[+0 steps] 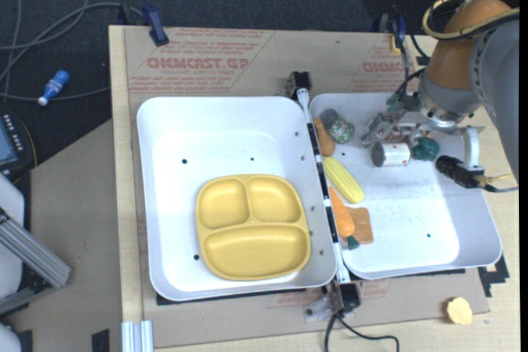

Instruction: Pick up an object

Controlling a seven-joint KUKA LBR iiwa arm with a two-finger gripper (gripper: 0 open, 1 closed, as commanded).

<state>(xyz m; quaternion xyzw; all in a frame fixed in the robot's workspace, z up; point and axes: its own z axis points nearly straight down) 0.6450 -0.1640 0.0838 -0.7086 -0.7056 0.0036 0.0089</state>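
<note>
**A:** What is seen first, at the near end of the right bin [470, 218]?

**B:** A flat orange toy [356, 224] is seen there, by the wall between the two bins. Just past it, a yellow corn cob [342, 180] is laid down. Its long side is pointed from 11 o'clock to 5 o'clock.

**A:** And farther back?

**B:** A small silver can [394, 154] is found lying on its side. Its long side is pointed from 9 o'clock to 3 o'clock. A little teal thing [426, 148] is seen just beside it, at 3 o'clock.

**A:** Where is the gripper [386, 130] seen?

**B:** It is seen low over the far part of the right bin, right by the silver can. From the gripper, the can is found at about 5 o'clock, very near. The corn cob is found at 7 o'clock and is well apart from it.

**A:** Is anything held?

**B:** That cannot be told. Whether the gripper is open or closed cannot be made out, because that spot is dark and crowded.

**A:** So what is the next move likely turned on?

**B:** The silver can is judged to be the closest thing. A tiny move toward 5 o'clock would be needed, and the can should be squeezed across its short side.
</note>
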